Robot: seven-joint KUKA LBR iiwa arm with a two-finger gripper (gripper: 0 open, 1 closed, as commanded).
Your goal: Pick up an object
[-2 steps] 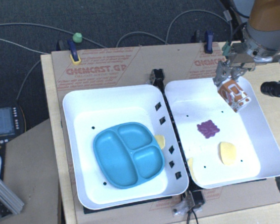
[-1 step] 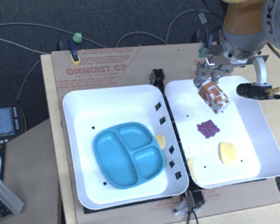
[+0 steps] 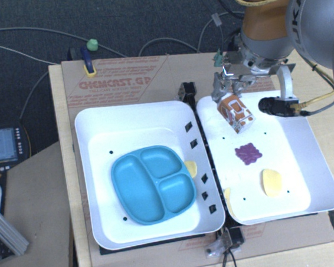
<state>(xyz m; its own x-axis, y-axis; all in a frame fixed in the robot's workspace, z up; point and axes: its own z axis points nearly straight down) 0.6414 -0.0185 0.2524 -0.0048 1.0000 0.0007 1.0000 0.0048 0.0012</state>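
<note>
My gripper hangs over the far left part of the right bin. An orange and white patterned block sits tilted between its fingers, its top end pinched and its lower end sticking out toward the bin floor. Further toward the front of the same bin lie a flat purple piece and a pale yellow piece, both apart from the gripper.
The left bin holds a blue divided plate with a small yellow piece at its right edge. A ridge with black clips separates the bins. A black part on the arm juts over the right bin's far side.
</note>
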